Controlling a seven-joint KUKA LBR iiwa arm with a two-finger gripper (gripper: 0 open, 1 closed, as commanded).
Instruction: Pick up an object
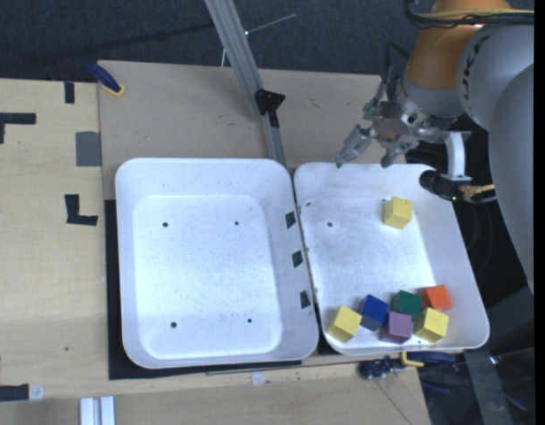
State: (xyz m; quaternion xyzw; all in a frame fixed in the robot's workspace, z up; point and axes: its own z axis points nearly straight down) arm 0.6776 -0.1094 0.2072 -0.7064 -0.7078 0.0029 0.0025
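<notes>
My gripper (368, 151) hangs over the far rim of the right bin (361, 264), its two fingers spread open with nothing between them. A lone yellow cube (397, 212) lies in that bin just below and to the right of the gripper. Along the bin's near edge sits a cluster of cubes: yellow (345, 322), blue (374, 311), purple (399, 325), green (405, 304), orange (436, 297) and another yellow (433, 324).
The left bin (131, 237) lies beside the right one. A slanted metal pole (241, 51) with a black clamp stands behind the bins. A blue and yellow tool (104, 76) lies at the bench's far left.
</notes>
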